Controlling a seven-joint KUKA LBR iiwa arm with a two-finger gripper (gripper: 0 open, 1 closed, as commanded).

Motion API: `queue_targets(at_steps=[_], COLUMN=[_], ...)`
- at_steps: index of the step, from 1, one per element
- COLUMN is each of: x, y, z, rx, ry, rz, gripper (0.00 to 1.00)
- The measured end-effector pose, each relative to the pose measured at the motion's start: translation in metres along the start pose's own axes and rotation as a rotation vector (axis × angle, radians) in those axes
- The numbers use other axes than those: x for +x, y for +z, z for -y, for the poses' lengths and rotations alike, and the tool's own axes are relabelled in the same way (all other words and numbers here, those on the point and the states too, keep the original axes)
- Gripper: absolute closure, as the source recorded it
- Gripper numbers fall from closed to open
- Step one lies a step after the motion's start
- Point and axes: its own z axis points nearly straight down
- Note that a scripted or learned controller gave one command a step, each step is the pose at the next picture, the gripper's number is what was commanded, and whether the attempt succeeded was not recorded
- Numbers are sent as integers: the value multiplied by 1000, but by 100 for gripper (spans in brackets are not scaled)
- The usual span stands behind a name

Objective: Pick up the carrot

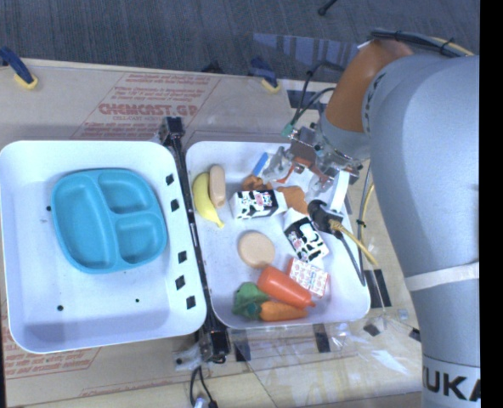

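Camera view: smooth tapered orange carrot (283,286) beside round tan disc (257,249).

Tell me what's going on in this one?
A KUKA arm reaches in over the right bin, its gripper at the bin's far edge among the toy foods. The carrot lies untouched near the front of that bin, apart from the gripper, beside a second carrot-like piece with a green top. A banana and two cow-print cartons share the bin. The left bin bears a blue divided plate.
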Motion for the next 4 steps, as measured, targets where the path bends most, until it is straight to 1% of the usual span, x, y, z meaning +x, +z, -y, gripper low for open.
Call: queue_targets(at_steps=[1, 2, 3, 4], x=[-32, 56, 66, 76], y=[40, 51, -95, 49], z=[7, 22, -1, 10], rx=[-36, -18, -17, 12], ry=[-352, -92, -221, -419], rz=[-11, 7, -2, 1], gripper=[0, 0, 0, 0])
